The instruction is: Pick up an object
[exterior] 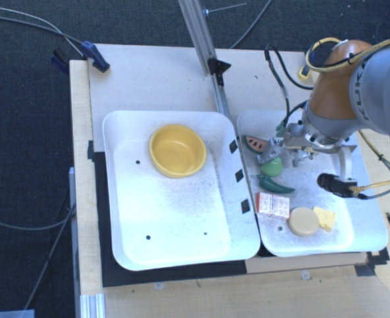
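At the near edge of the counter (181, 297), the right bin (373, 234) serves as the landmark. In its near part lie a round tan disc (304, 221) and, touching it on the side away from the left bin, a small yellow wedge like cheese (326, 218). Just beside the disc, toward the left bin, sits a small red-and-white packet (273, 205). A little farther in, a dark green pepper-like piece (277, 186) lies flat, and beyond it a round green object (271, 167). Farther still, near the right bin's far corner on the left-bin side, a watermelon slice (253, 143) rests.

The pincer (280, 152) hangs low over the right bin's far half, just beside the round green object and the watermelon slice; its metal tip looks very close to the green object, but I cannot tell whether it touches. Whether the pincer is apart or together cannot be told from this slant, and nothing is seen clamped in it. Above it rise the orange band (334, 85) and grey arm (383, 88).

The left bin (175, 230) lies against the right bin and holds a yellow bowl (177, 150) in its far half. Beyond both bins a metal pole (198, 28) slants across the counter, and a blue clamp (95, 55) sits at its far left corner.
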Controlling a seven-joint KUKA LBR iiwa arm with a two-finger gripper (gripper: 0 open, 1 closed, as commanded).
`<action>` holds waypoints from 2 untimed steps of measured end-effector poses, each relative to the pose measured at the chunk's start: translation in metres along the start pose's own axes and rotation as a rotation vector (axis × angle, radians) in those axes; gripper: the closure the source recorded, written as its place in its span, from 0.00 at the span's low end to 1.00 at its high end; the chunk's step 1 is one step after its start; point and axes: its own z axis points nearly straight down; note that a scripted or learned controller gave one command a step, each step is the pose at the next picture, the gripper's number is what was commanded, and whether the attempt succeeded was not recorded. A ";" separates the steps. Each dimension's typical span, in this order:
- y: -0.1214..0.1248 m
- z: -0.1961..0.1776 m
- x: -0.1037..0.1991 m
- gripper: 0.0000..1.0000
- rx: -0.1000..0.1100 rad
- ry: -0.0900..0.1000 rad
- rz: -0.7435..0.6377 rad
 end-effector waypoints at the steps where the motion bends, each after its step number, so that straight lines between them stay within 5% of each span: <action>1: 0.003 -0.018 0.001 1.00 -0.013 0.000 0.000; 2: 0.002 -0.063 0.002 1.00 -0.022 -0.005 -0.003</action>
